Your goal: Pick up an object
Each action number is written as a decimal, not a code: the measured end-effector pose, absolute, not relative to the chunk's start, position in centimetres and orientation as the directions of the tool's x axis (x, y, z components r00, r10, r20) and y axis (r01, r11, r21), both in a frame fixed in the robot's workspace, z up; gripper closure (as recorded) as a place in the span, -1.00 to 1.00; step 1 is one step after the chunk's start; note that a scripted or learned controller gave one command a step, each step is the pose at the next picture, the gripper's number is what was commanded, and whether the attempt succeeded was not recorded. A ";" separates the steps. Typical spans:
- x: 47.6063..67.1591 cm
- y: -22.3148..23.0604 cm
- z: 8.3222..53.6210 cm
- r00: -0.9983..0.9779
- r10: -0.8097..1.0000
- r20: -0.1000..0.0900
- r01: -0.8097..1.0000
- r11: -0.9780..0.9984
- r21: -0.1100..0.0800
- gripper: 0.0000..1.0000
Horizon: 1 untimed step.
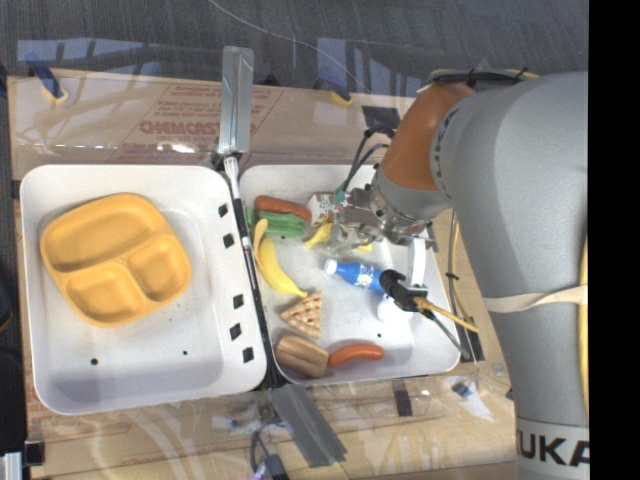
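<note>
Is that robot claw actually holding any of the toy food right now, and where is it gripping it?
It cannot be told. The gripper is down among the items in the right bin, and the wrist hides its tips.

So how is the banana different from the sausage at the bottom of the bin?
The banana is yellow; the sausage is reddish orange. The banana is longer and curved, while the sausage is shorter and nearly straight. The banana lies along the right bin's left wall, running top to bottom in the view; the sausage lies crosswise near the bin's front edge. Both look like toy food and lie flat in the same bin.
</note>
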<state>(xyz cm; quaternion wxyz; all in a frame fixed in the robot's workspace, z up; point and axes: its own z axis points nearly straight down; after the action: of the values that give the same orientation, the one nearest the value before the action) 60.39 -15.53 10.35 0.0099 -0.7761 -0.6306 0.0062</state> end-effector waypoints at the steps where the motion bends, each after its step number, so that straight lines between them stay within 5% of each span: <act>1: 60.4 -15.5 10.3 0.204 0.979 0.003 0.979 -0.204 -0.023 -1.00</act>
<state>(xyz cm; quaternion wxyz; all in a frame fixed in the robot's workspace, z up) 60.39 -15.52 10.34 0.0099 -0.7757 -0.6310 0.0064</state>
